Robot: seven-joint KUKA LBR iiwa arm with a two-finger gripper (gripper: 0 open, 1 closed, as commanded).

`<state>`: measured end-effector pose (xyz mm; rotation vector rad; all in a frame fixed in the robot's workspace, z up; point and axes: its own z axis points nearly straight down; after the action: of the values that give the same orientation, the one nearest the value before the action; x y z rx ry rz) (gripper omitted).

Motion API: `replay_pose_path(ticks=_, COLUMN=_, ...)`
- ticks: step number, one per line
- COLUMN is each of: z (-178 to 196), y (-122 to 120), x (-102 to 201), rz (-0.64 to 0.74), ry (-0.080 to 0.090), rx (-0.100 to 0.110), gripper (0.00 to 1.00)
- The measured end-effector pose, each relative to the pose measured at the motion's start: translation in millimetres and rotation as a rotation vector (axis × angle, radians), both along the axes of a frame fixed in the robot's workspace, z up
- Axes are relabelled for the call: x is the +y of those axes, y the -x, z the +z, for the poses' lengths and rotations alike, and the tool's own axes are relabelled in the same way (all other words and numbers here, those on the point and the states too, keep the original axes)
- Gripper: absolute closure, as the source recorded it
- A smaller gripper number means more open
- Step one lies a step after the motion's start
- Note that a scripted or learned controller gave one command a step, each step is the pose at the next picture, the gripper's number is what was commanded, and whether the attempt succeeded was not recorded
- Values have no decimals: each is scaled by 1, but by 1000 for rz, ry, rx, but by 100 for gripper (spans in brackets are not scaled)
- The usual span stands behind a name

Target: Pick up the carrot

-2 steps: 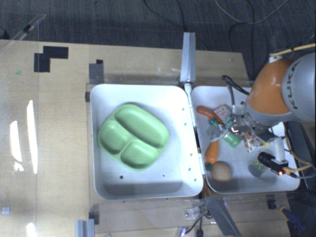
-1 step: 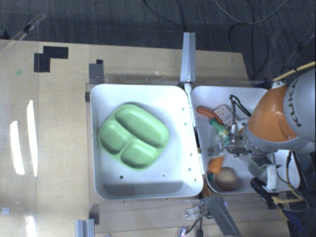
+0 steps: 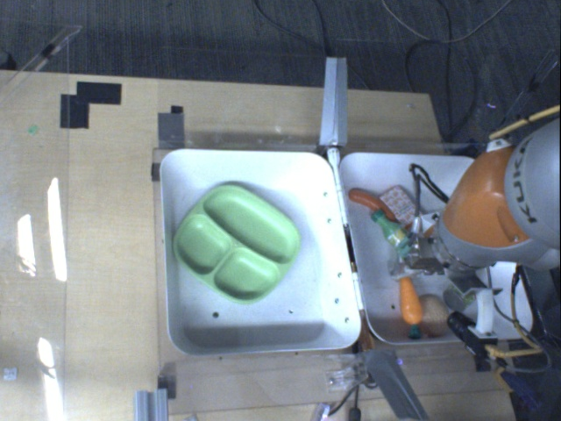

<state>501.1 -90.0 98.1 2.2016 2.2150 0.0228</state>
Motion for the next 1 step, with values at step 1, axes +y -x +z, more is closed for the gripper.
replay_pose_path(ticks=1, z=8, y=-2, x=1, rz=3, ry=0, rx=-2, gripper=100)
